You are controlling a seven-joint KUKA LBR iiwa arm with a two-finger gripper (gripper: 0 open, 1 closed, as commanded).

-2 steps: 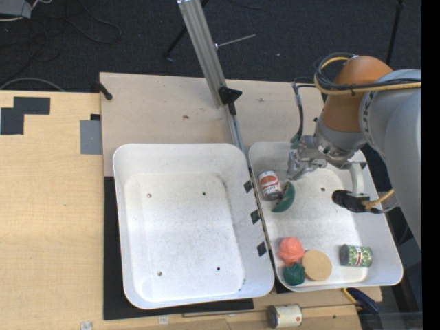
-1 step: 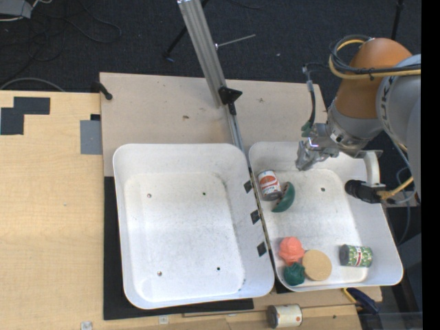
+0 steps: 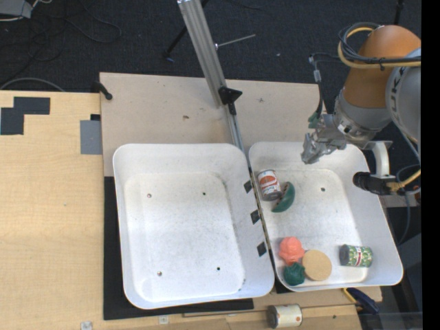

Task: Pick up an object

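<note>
The right bin (image 3: 357,191) holds several objects. A red and white can (image 3: 268,183) lies against the bin's left wall, with a dark green curved piece (image 3: 286,197) beside it. Near the front sit an orange-pink lump (image 3: 291,249), a dark green lump (image 3: 295,273), a tan round disc (image 3: 317,265) and a small green can (image 3: 355,256) on its side. My gripper (image 3: 313,150) hangs over the bin's back edge, well apart from all of them, with nothing seen between its fingers.
The left bin (image 3: 130,184) lies beside the right one. A slanted aluminium post (image 3: 206,53) rises behind the divider between the bins. A small cylinder (image 3: 284,315) rests on the bench in front of the bins. Cables trail by the arm at right.
</note>
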